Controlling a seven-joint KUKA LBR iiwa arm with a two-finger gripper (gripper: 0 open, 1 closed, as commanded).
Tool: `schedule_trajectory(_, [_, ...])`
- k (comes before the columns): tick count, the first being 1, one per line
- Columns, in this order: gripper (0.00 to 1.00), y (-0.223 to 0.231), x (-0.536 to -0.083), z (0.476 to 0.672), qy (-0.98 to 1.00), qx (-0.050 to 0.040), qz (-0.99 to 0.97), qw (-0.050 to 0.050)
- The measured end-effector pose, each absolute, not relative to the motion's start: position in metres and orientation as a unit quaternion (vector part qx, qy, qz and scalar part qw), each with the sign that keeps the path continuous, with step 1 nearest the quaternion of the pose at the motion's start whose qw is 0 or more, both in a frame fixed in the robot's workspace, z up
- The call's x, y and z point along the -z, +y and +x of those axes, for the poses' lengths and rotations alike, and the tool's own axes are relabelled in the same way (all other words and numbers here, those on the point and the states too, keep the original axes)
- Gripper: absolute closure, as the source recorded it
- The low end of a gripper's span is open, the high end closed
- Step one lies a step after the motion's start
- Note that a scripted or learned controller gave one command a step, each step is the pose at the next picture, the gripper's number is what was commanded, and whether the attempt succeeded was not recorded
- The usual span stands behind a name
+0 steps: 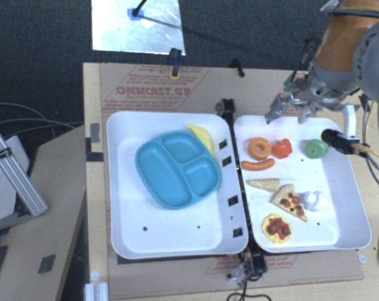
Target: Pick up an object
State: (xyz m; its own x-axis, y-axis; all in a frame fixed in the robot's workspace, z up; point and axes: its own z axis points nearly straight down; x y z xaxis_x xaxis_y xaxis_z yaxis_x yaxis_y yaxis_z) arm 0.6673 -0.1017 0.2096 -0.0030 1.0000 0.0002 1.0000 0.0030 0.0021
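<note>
My gripper (288,113) hangs over the far rim of the right bin (349,196), fingers spread open with nothing between them. Below and in front of it lie a glazed donut (259,148), a red tomato (281,148) and a green round toy (314,148). Nearer the front are a sausage (257,165), a waffle cone (264,184), a pizza slice (289,201), a small pale piece (312,199) and a round tart with red topping (277,227).
The left bin (123,224) holds a blue divided plate (176,168) with a yellow banana (203,138) at its far right edge. A black divider with clips (234,168) runs between the bins.
</note>
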Motion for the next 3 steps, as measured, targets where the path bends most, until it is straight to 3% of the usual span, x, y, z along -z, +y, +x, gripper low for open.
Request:
schedule_trajectory(1, [0.0, -0.073, -0.183, 0.649, 0.709, -0.0001, 0.705, -0.001])
schedule_trajectory(2, [0.0, -0.117, -0.101, 0.672, 0.709, -0.0059, 0.706, 0.007])
schedule_trajectory(3, [1.0, -0.116, -0.112, 0.673, 0.709, -0.0073, 0.705, 0.007])
